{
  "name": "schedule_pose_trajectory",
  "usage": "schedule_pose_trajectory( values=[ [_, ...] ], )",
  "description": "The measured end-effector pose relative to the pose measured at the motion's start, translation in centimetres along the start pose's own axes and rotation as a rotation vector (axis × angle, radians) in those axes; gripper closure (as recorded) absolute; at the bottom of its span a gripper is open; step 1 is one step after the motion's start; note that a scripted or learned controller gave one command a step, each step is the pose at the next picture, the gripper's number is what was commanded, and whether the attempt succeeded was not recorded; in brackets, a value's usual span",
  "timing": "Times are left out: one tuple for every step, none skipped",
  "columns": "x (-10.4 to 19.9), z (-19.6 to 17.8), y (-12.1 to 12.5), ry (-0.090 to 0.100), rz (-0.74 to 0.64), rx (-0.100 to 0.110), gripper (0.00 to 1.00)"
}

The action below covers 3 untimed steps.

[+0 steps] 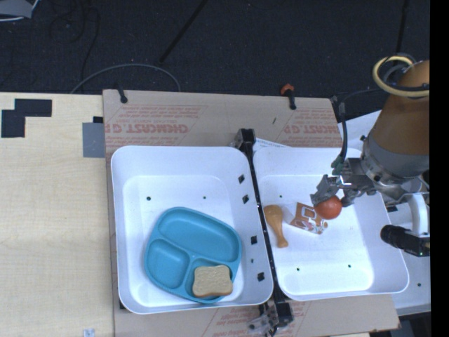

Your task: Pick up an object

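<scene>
My gripper (334, 192) hangs over the right bin (351, 276), reaching in from the right. A small red ball (328, 208) lies right at the gripper's tip, overlapping the corner of a small orange-and-white card (306, 218). Whether the ball is gripped or merely lies under the gripper is unclear. A tan drumstick-shaped toy (276, 225) lies to the left of the card, near the bin's left wall.
The left bin (133, 181) holds a blue divided plate (189, 251) with a slice of bread (212, 281) on its near corner. A black divider (254, 209) runs between the two bins. Cardboard lies under both bins.
</scene>
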<state>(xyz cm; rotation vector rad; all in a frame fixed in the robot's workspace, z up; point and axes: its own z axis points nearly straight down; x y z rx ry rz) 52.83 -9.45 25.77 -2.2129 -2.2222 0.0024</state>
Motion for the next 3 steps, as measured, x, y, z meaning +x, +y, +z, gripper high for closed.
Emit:
schedule_pose_trajectory(
  values=[
    [5.7, 1.5, 1.3, 0.0, -0.001, 0.001, 1.0],
    [11.3, 2.5, 1.4, -0.002, 0.001, 0.001, 1.0],
    [15.9, 3.3, 1.7, -0.002, 0.001, 0.0, 1.0]
  ],
)
